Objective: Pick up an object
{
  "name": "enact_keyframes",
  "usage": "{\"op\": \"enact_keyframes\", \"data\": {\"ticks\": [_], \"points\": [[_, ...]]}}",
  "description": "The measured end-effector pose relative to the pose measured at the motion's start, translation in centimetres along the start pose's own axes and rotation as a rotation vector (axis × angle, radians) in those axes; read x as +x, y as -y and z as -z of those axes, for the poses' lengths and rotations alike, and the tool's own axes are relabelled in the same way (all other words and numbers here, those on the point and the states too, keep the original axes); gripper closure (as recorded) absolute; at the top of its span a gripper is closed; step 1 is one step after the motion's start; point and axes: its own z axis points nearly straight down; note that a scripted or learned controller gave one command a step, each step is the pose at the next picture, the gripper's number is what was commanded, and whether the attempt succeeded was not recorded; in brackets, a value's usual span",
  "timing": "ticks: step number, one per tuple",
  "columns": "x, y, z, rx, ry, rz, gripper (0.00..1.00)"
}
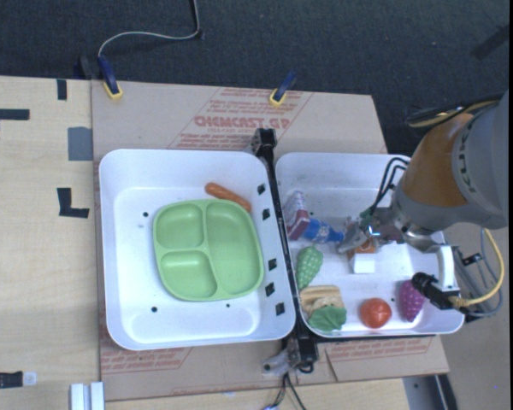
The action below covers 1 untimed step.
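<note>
1. Fingers of the gripper [359, 239] point left, low over the floor of the right bin [342, 171]; they are small and dark against clutter, and I cannot tell whether they stand wide or narrow, nor whether anything sits between them.
2. Just beside the fingertips lies one small brown-orange object [365, 246], touching or nearly touching them; which, I cannot tell.
3. One white cube [363, 264] sits just below that, close under the fingers.
4. One blue and red packet [308, 226] lies just left of the fingers, reaching toward the bin's left wall.
5. One green textured vegetable [308, 266] lies lower left of the fingers, near the divider between the bins.
6. One sandwich-like toy [322, 297] with one green leafy piece [329, 317] against it rests at the right bin's lower left corner.
7. One red tomato [375, 313] lies along the lower wall, well below the fingers, and one purple bunch of grapes [409, 301] lies just right of it.
8. One grey arm [487, 173] with its orange band [432, 173] enters from the right, above the right bin's right side.
9. One left bin [124, 178] holds one green divided plate [209, 250] with three compartments, and one orange carrot [228, 196] lies just above the plate's upper edge.
10. Two white bins in all stand side by side on one sheet of cardboard [239, 118], held by two clamps at its far edge.
</note>
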Motion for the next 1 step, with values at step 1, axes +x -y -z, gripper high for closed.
{"op": "enact_keyframes", "data": {"ticks": [1], "points": [[0.99, 2.86, 8.97, 0.003, -0.002, 0.001, 1.0]]}}
